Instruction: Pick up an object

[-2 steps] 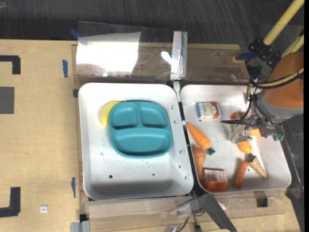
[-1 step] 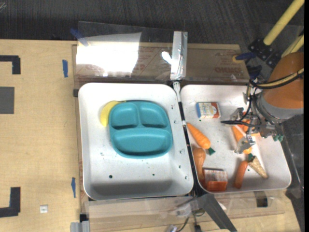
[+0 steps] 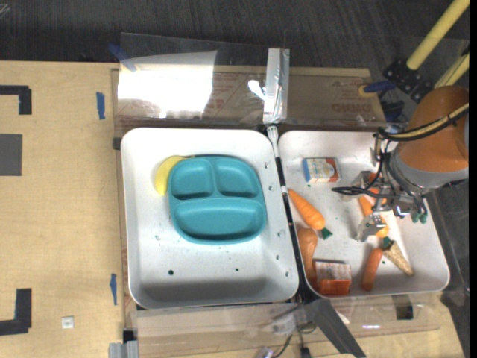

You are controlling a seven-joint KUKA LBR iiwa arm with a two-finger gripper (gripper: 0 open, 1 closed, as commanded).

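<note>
While the arm point(image 3: 436, 136) reaches over the right bin point(image 3: 436, 274), the hand point(image 3: 375, 216) hangs low near the bin floor; whether it is released or clenched cannot be told. Just below the hand lie a small carrot point(image 3: 370, 268) and a cone-shaped item point(image 3: 398, 256). Further left lie a larger carrot point(image 3: 307, 209), a small carton point(image 3: 321, 170) and a boxed item point(image 3: 332, 274). Well apart, the left bin point(image 3: 141, 259) holds a teal divided plate point(image 3: 217, 198) over a yellow item point(image 3: 162, 172).

A tan wooden bench point(image 3: 52, 222) marked with black tape stands before dark grey carpet point(image 3: 186, 6), under bright glare.
</note>
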